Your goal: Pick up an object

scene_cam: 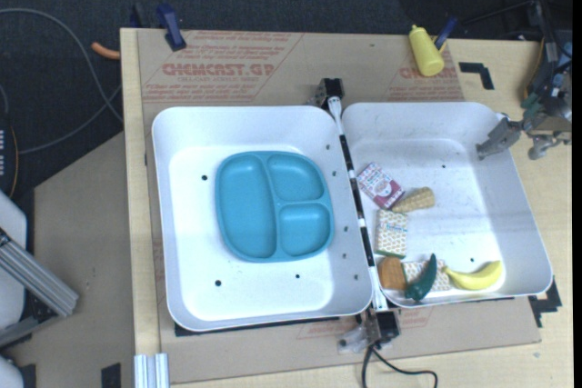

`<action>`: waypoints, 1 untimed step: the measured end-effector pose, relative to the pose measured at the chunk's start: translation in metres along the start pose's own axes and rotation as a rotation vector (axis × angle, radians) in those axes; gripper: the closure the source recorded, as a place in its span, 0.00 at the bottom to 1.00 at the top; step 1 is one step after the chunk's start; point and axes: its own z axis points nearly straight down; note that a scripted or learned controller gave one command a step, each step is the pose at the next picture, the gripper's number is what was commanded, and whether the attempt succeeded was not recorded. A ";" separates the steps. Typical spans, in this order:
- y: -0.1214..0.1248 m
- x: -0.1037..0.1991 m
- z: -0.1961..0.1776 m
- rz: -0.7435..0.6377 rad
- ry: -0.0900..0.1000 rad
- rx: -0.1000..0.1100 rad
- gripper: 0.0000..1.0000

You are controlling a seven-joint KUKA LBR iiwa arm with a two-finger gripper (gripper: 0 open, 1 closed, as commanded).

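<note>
While nothing has been picked up yet, lots of small things wait in the right bin [509, 195]. Closest to us, at its front edge, lie a yellow banana [475, 276], a dark green toy [422, 280] and a brown block [392, 273], all crowded together. A little farther back sit a checked packet [393, 233], a tan biscuit shape [414, 200] and a pink packet [379, 184]. The left bin [182, 286] holds a blue tray [273, 204]. Far back at the right, the claw [516, 139] hangs over the bin's corner, its two fingers spread apart and holding nothing. It must reach down and grab one thing. The crowding may get in the way. A yellow bottle [425, 51] stands on the surface [236, 64] behind.
</note>
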 end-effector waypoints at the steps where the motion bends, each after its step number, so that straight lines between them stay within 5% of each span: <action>1: 0.002 0.088 0.086 -0.001 0.001 0.001 0.00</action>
